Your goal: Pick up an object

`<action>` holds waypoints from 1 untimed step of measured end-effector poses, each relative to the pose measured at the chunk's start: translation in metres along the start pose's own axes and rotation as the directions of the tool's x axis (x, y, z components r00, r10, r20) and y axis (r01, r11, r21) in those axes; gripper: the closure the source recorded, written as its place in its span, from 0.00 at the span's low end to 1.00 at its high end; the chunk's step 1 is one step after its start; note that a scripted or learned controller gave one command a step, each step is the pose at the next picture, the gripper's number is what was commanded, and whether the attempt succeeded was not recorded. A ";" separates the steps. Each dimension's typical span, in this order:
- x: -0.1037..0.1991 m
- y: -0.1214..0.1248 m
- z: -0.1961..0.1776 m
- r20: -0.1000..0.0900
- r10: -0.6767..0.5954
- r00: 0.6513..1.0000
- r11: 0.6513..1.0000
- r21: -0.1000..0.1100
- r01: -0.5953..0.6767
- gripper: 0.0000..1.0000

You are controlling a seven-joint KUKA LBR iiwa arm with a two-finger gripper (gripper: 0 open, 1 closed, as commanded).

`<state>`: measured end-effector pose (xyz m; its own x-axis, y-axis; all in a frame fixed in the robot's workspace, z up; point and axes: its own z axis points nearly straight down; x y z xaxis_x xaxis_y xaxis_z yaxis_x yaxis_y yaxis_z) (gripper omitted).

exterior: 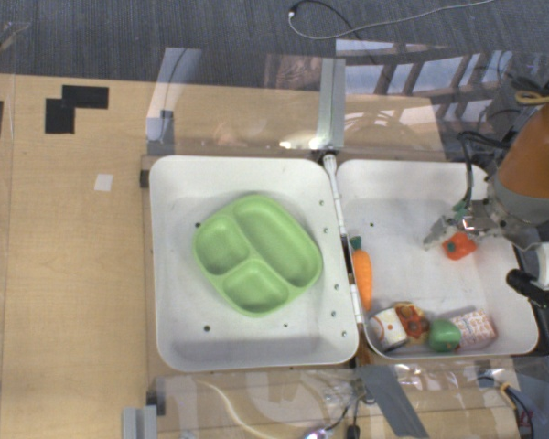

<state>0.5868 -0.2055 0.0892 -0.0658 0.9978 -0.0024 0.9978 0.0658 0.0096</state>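
Pincer [455, 230] low in right white plastic bin [393, 199], finger state unclear; small red-orange round toy [458, 247] just below tips, maybe touching, grasp unconfirmed — risk: glancing contact, toy rolling off toward bin wall, empty lift.

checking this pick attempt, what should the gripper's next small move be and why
Probably close and lift a little. The gripper sits low in the right bin, right at the small red-orange object, apart from the carrot and the items along the near edge. Whether the object is really between its tips is unclear, so a short test lift would tell.
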 end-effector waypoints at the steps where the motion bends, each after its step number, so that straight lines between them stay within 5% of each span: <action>1: -0.001 0.024 0.001 0.001 0.019 1.000 1.000 -0.001 -0.019 0.00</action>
<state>0.6113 -0.2048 0.0886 -0.0467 0.9989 -0.0029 0.9989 0.0467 0.0105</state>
